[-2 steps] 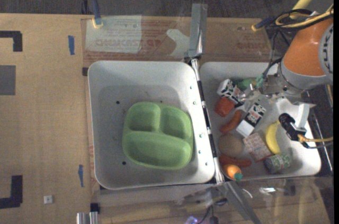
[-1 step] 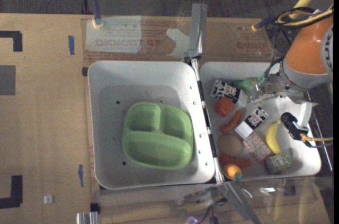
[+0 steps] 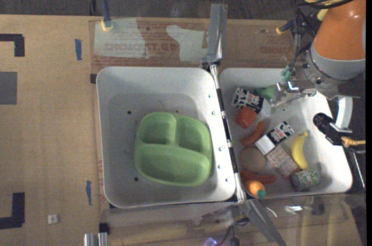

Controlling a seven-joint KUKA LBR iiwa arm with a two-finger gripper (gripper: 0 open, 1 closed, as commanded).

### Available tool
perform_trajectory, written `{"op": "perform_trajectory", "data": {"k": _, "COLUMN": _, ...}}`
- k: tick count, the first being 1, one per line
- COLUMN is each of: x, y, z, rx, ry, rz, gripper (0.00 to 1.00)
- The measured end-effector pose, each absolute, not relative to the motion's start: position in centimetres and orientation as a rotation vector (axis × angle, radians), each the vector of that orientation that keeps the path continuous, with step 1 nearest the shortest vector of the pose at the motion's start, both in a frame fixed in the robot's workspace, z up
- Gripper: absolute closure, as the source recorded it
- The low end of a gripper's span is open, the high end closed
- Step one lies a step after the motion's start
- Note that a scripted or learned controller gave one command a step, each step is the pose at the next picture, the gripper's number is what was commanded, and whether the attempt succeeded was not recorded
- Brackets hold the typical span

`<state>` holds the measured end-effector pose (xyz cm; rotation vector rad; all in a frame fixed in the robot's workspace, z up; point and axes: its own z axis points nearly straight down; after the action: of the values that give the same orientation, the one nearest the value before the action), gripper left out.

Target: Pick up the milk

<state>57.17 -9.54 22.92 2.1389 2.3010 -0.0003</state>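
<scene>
The tan surface (image 3: 46, 140) carried two white bins side by side under my camera. The left bin (image 3: 116, 93) held a green tray (image 3: 173, 149). The right bin (image 3: 334, 172) held the clutter: a banana (image 3: 299, 149), a can (image 3: 305, 178), a carrot (image 3: 254, 133), and two cow-patterned cartons. I took the milk (image 3: 247, 99) to be the one near the far left corner, lying untouched. My arm (image 3: 343, 29) hung over the bin's far right side, the pincer (image 3: 290, 86) just beside that carton; its opening I could not tell. As I judged it, nothing was grasped and the whole pick remained.
</scene>
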Motion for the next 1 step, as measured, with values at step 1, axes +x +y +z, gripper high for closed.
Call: {"op": "perform_trajectory", "data": {"k": 1, "x": 54.38, "y": -6.79, "z": 24.31, "rx": 2.289, "ry": 2.157, "rz": -0.004, "gripper": 1.00}}
